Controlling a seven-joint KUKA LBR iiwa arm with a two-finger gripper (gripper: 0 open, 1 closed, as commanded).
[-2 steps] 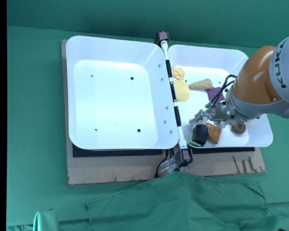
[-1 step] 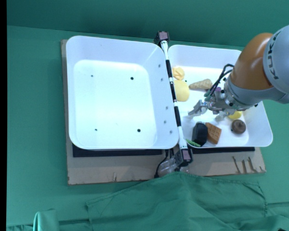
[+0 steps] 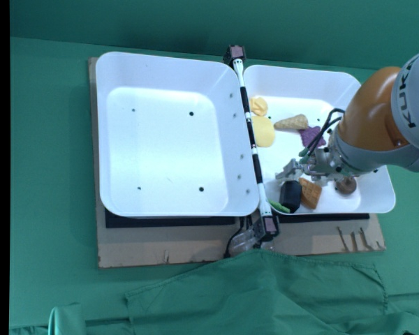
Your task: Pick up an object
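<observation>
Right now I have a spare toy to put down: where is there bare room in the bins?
The left bin is bare throughout. In the right bin, a bare strip runs along the far wall, beyond the yellow pieces and tan cone. Its near half is crowded around the pincer.

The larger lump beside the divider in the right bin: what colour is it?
The larger lump is pale yellow, clearest in the camera view.
</observation>
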